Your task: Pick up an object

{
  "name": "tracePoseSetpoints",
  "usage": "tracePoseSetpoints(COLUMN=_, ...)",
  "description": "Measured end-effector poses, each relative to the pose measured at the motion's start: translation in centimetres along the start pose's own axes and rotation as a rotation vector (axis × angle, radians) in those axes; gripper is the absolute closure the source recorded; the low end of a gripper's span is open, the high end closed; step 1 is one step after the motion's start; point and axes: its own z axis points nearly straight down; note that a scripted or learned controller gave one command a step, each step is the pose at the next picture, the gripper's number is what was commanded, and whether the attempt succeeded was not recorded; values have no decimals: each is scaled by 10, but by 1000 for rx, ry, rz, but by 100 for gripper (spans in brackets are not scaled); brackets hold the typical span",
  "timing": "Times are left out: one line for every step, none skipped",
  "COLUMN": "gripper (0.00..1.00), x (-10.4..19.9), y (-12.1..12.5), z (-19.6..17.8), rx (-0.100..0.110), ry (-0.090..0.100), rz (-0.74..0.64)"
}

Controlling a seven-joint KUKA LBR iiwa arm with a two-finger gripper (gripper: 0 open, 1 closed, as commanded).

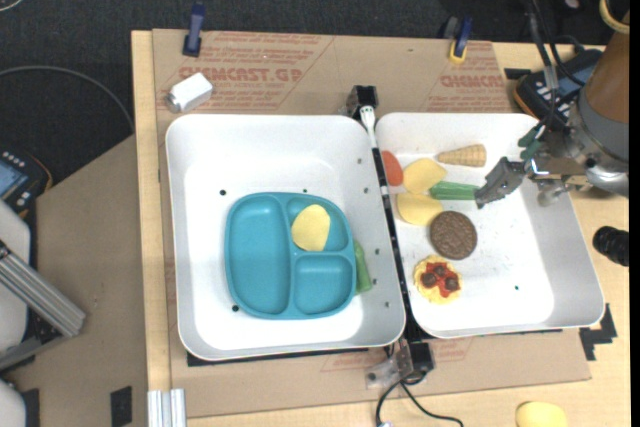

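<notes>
**Toy food packed tight under a descending claw**

Toy food is the likely target, and it sits in the right bin, clustered along that bin's left wall. Going from the near edge back: one small pizza piece with dark toppings, then one brown cookie, one pale yellow round piece, one green stick, another yellow piece with a red piece beside it, and farthest, one ice-cream cone lying on its side.

The claw hangs low over the bin, its dark tip just beside the green stick's right end. Whether its fingers stand apart or together cannot be told from this slant.

Crowding is the main risk, in my judgement: the green stick, the yellow pieces and the cookie touch or nearly touch, so a closing claw may catch two or nudge one aside.

The left bin holds one teal divided plate carrying one yellow piece.
</notes>
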Motion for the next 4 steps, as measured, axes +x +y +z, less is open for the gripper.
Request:
tracePoseSetpoints(gripper=0, x=-4, y=39, z=171, rx=-11, ry=-1, rz=-1)
tracePoseSetpoints(gripper=100, x=-4, y=39, z=154, rx=-20, ry=-4, rz=1)
tracePoseSetpoints(gripper=100, x=85, y=80, z=11, rx=-36, ry=-2, rz=-12)
tracePoseSetpoints(gripper=100, x=74, y=156, z=74, rx=-23, ry=-5, rz=-3)
